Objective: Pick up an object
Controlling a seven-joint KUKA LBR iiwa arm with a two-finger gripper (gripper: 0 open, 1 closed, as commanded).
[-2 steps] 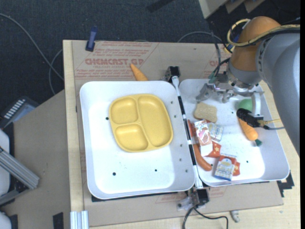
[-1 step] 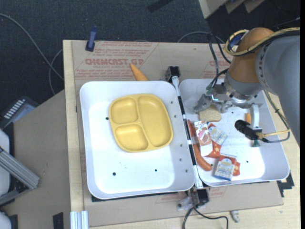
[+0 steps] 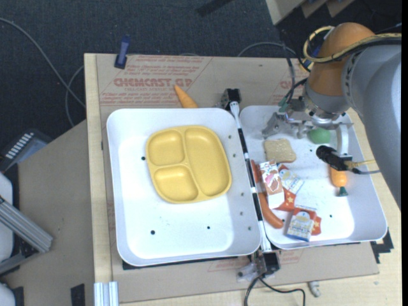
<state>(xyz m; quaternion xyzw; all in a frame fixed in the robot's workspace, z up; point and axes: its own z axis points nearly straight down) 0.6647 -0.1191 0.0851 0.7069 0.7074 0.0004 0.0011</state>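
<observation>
The right bin (image 3: 363, 218) holds a slice of brown bread (image 3: 280, 150), a long red sausage (image 3: 262, 196), several colourful snack packets (image 3: 285, 193), a small carrot (image 3: 340, 178) and a green object (image 3: 320, 134). My gripper (image 3: 309, 123) hangs low over the bin's far end, just above and beside the green object and right of the bread. Part of the green object is hidden by the gripper body. Nothing can be seen held.
In the left bin (image 3: 127, 215) lies a yellow divided plate (image 3: 189, 163). Another carrot (image 3: 185, 97) lies on the bench behind the left bin, and a blue item (image 3: 122, 51) sits at the bench's far left corner. The grey arm fills the upper right.
</observation>
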